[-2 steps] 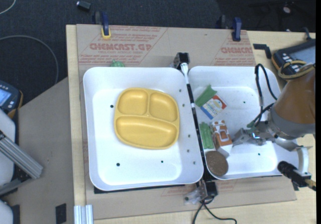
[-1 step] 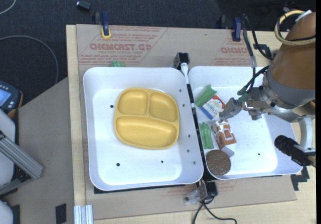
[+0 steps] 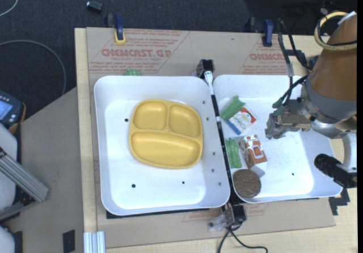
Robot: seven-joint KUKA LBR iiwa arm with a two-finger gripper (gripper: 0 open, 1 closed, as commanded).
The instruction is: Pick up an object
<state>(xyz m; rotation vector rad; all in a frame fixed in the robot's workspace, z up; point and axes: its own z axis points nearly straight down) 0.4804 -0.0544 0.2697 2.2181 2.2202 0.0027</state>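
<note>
Bench (image 3: 170, 47): a brown board with red printed letters along its far side; it carries both bins, and blue clamps hold its far edge.
Left bin (image 3: 108, 150): shallow and white, on the left half of the bench; it touches the right bin along the middle line.
Right bin (image 3: 295, 181): shallow and white, on the right half; all the small things lie in its left part, close to the dividing wall.
Arm (image 3: 337, 76): it comes in from the right, with an orange band above grey parts, and it stands over the right side of the right bin.
Yellow plate (image 3: 166, 133): a divided plate with three compartments; it lies flat in the middle of the left bin, apart from all the walls.
Pincer (image 3: 278, 127): it hangs over the middle of the right bin, just right of the small packets; I cannot tell if it is open or closed, and nothing is visible in it.
Brown disc (image 3: 247, 183): round and dark, in the near left corner of the right bin, against the near wall.
White packet (image 3: 242, 119): red and blue print, far left part of the right bin, just beside the green packet.
Orange packet (image 3: 253, 151): between the white packet and the brown disc.
Green packet (image 3: 232, 108): tilted, farthest of the small things, near the dividing wall.
Green stick (image 3: 233, 153): narrow, along the dividing wall, just left of the orange packet.
</note>
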